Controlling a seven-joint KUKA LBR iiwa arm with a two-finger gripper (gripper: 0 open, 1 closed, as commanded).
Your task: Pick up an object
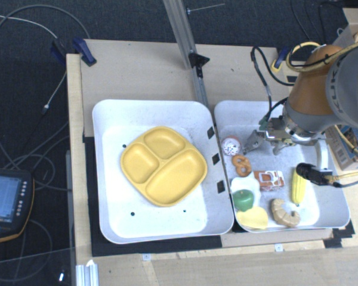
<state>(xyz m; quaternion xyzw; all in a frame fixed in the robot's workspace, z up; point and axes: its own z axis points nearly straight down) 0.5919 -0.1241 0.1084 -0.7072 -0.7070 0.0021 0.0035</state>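
End effector (259,140) hovers in right bin (337,216), jaws apart, gripping nothing. Nearest pick: pretzel (241,165) just below-left of it, beside a small round ball (231,146). Probably light, rigid, a bit slick plastic; pinch across its outer loops.

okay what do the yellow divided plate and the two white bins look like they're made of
The yellow divided plate looks like moulded plastic with a matte to satin finish: uniform colour, rounded compartment ridges, soft highlights. The left bin and right bin also look like thin formed plastic, smooth white with rounded corners and shallow raised rims, though painted metal can't be excluded.
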